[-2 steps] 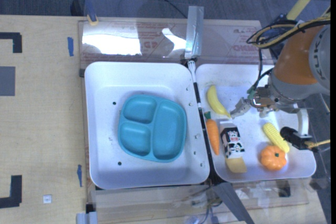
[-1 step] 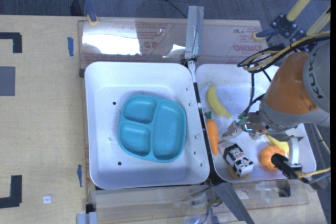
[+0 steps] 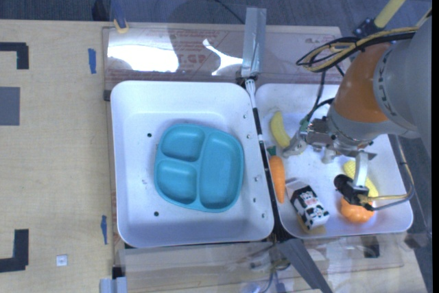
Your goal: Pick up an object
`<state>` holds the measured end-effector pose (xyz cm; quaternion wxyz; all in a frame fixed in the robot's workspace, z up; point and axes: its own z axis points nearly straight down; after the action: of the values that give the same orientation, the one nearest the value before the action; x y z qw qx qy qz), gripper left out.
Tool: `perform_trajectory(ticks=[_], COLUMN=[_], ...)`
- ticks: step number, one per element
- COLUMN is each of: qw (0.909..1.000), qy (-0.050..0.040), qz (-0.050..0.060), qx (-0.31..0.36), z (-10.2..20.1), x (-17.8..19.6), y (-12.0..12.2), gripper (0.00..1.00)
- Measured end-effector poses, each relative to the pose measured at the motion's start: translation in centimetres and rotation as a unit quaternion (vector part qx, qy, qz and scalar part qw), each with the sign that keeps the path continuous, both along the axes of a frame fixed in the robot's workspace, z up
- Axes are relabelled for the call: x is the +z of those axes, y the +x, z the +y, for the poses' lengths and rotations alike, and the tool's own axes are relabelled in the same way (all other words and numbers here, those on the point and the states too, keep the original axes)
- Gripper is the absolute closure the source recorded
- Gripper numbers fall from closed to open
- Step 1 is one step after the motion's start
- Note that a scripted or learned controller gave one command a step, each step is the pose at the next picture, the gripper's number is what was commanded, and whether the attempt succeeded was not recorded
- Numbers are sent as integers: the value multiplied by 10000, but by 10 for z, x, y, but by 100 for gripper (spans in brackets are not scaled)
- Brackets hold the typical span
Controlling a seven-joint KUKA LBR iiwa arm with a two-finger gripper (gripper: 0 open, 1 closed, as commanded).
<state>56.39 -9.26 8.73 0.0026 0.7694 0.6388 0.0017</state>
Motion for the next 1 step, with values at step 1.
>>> perform_trajectory(ticks=[1], qw=[9985], qy=[8], qz=[24], qx=[-555], z=[-8], x=[-1], y=[72], gripper=[0])
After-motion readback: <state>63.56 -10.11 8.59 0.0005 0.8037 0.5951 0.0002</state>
